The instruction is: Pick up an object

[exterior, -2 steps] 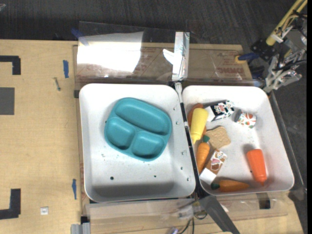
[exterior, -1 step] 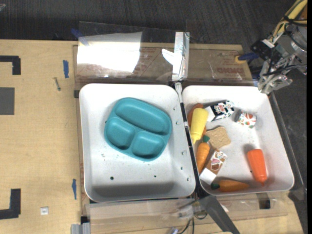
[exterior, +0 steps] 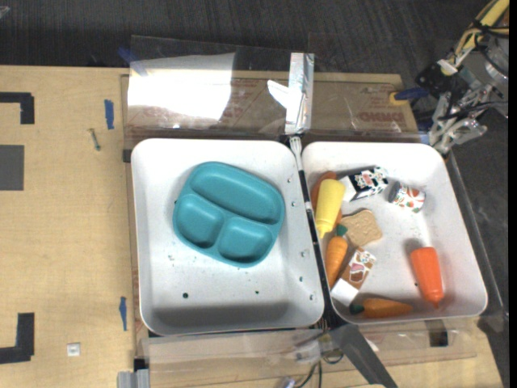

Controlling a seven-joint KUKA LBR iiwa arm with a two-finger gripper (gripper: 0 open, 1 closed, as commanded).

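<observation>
Hovering just past the right bin's [exterior: 388, 148] far corner, gripper [exterior: 456, 126]: can't tell its grip state. Target the orange carrot [exterior: 426, 273], well below the gripper in frame and clear of the clutter. Probably light, rigid, slick plastic, so pinch it mid-body across the width.

Tan wood surface [exterior: 65, 241] with black tape marks [exterior: 18, 107] and blue tape bits [exterior: 108, 113]. Dark grey carpet floor [exterior: 242, 6] behind. Clear plastic sheet [exterior: 182, 91] glaring under overhead light.
</observation>
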